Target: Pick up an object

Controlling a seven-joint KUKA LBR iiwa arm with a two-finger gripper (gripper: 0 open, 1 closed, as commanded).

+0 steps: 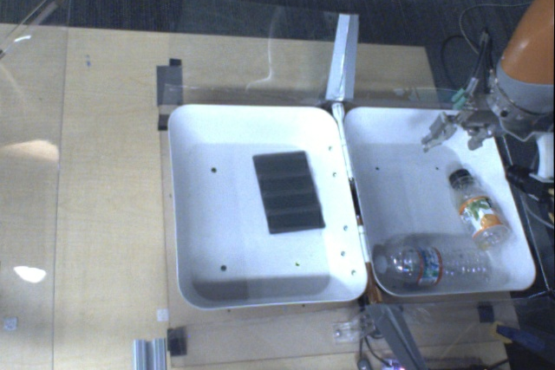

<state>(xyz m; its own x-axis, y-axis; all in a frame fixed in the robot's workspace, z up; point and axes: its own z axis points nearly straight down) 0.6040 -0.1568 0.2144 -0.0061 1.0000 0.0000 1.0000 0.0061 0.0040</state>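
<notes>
My gripper [453,138] hangs over the far part of the right bin [390,186], its fingers open and nothing between them. A small bottle with an orange label and dark cap [476,212] lies in that bin, just in front of and slightly right of the gripper. Along the bin's near wall, a large clear plastic bottle [429,264] with a blue and red label lies on its side. In the left bin [199,186] a flat black ribbed block [289,191] rests near the middle.
The two bins touch along a central ridge [347,186]. A clear upright panel on a metal post [341,61] stands behind the bins. Cables [468,39] hang at the far right near the arm. Bare wooden bench [87,186] lies to the left.
</notes>
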